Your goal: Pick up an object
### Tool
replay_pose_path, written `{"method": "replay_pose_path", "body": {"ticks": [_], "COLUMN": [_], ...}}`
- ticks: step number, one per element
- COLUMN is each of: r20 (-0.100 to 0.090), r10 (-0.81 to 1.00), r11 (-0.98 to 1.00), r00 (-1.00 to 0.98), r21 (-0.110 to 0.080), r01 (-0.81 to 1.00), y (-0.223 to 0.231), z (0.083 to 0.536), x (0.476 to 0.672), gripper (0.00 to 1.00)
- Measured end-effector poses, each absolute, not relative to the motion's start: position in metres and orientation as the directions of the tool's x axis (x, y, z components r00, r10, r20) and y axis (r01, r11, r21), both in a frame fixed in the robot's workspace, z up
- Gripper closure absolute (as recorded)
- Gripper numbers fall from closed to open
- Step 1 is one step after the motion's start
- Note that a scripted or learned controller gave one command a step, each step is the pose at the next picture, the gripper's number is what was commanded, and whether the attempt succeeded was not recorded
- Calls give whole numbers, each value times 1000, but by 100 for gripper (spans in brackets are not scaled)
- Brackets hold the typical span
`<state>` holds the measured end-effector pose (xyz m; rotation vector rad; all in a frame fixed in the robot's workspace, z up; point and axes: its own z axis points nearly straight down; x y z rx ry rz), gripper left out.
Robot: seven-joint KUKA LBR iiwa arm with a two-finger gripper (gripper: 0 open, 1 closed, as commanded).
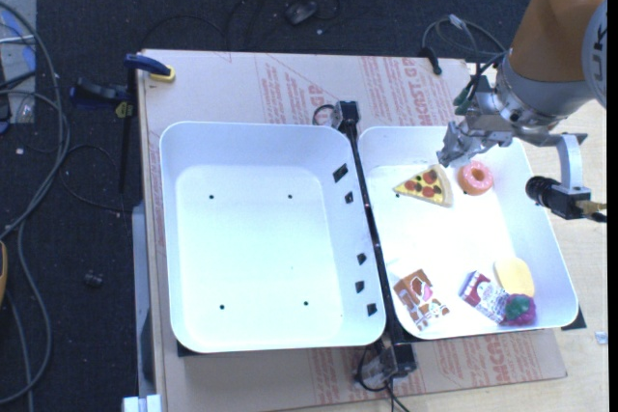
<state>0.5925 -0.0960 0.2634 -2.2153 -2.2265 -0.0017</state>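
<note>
Gripper point(454, 152), its grip state impossible to tell, hangs in the right bin point(541, 236) at its far end between pizza slice point(425, 186) and pink doughnut point(475, 178), both seemingly light toys, best pinched across the doughnut's ring.

I saw five objs in the rt bin: pizza slice point(425, 186) flat near the far-left part, pink donut point(476, 178) just beside it; small card point(420, 296), red packet point(478, 291), yellow piece point(514, 276) along near edge.
</note>
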Motion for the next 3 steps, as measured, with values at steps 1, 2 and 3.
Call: {"method": "replay_pose_path", "body": {"ticks": [1, 2, 3], "r20": [1, 1, 1], "r10": [1000, 1000, 1000], "r11": [5, 5, 5], "r00": [-5, -5, -5], "r21": [0, -2, -1], "r01": [1000, 1000, 1000], "y": [-41, 12, 75], "z": [265, 244, 235], "x": [601, 609, 610], "gripper": [100, 100, 100]}}
